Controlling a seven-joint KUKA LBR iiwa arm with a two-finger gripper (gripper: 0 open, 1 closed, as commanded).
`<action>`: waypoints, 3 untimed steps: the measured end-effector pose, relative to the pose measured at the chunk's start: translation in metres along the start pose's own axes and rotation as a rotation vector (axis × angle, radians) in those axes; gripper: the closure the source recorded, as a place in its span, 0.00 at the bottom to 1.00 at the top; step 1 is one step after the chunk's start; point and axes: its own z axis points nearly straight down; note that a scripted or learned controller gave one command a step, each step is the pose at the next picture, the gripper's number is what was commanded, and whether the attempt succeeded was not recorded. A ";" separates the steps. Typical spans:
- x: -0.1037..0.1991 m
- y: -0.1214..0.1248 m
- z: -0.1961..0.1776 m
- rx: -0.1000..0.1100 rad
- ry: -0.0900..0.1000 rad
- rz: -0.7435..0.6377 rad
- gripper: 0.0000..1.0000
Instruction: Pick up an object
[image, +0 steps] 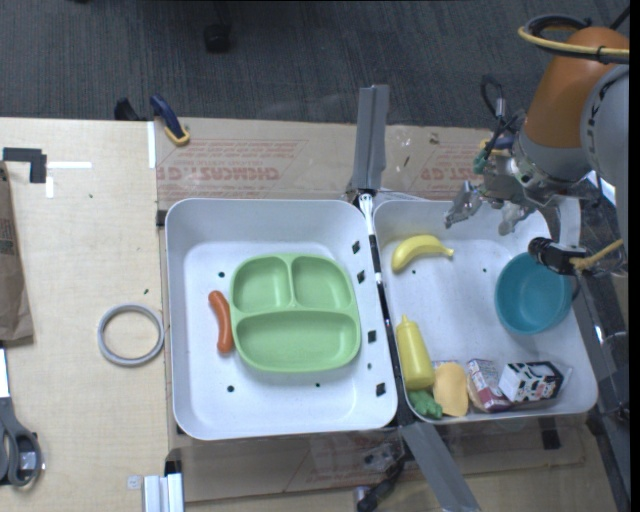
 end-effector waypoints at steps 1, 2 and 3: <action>-0.058 0.008 0.035 0.000 0.000 0.023 0.00; -0.071 -0.008 0.090 -0.001 0.002 -0.026 0.00; -0.074 -0.026 0.090 0.000 0.004 -0.021 0.00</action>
